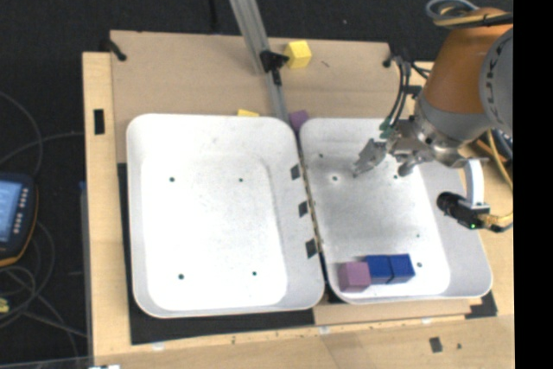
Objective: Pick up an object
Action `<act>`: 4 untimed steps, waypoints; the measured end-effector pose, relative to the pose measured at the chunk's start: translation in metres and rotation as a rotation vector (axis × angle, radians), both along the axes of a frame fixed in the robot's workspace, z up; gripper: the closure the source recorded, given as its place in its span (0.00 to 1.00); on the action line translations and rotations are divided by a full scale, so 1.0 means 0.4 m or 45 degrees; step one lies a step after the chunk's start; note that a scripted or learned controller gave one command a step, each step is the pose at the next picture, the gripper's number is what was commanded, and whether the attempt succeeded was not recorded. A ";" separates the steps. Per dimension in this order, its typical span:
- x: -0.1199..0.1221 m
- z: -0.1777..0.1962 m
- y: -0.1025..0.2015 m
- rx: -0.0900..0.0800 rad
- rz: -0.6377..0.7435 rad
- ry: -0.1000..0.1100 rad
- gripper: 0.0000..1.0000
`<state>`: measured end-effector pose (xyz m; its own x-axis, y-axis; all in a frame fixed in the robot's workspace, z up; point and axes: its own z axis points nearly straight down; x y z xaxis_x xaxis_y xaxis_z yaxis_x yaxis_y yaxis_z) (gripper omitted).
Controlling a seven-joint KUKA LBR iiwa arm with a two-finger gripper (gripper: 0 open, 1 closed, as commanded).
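In the right bin (pixel 380 212), a purple block (pixel 353 275) and a blue block (pixel 389 267) lie side by side, touching, against the front wall. My gripper (pixel 386 160) hangs over the back part of that bin, well away from both blocks. Its two fingers (pixel 370 156) are spread apart and open, with nothing between them. The grey and orange arm (pixel 462 91) comes in from the right.
The left bin (pixel 212 212) sits next to the right one. A yellow block (pixel 299 54) rests on the bench behind the bins beside a slanted metal rail (pixel 246 4). Small yellow (pixel 248 112) and purple (pixel 298 118) pieces lie just behind the bins' back rims.
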<state>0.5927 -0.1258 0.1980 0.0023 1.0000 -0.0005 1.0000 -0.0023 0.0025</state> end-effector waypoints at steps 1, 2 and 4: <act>-0.101 -0.113 0.068 0.002 0.000 0.010 0.00; -0.093 -0.079 0.061 -0.001 -0.009 -0.003 1.00; -0.027 -0.220 -0.077 -0.005 -0.002 -0.009 1.00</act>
